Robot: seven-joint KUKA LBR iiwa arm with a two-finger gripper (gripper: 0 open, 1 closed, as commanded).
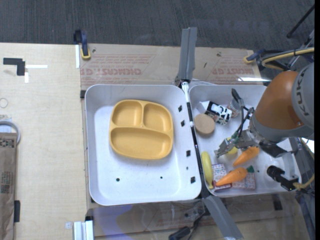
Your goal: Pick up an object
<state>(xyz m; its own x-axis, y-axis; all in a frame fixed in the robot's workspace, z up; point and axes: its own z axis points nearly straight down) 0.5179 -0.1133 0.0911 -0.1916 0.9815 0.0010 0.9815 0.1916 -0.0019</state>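
Note:
My gripper (227,147) is low in the right bin (260,190), reaching in from the right under the orange wrist band. Its tip sits over a small yellow object (231,152), just left of an orange carrot (246,155). A second carrot (231,176) lies below it on a pink-and-white packet (220,173). A yellow banana (206,167) rests along the bin's left wall. A tan round disc (204,124) and a black-and-white toy car (219,112) lie at the far left of this bin.
The left bin (100,184) holds a yellow divided plate (142,129). A grey divider post (188,54) stands between the bins at the back. Cables and arm hardware (280,176) crowd the right bin's right side.

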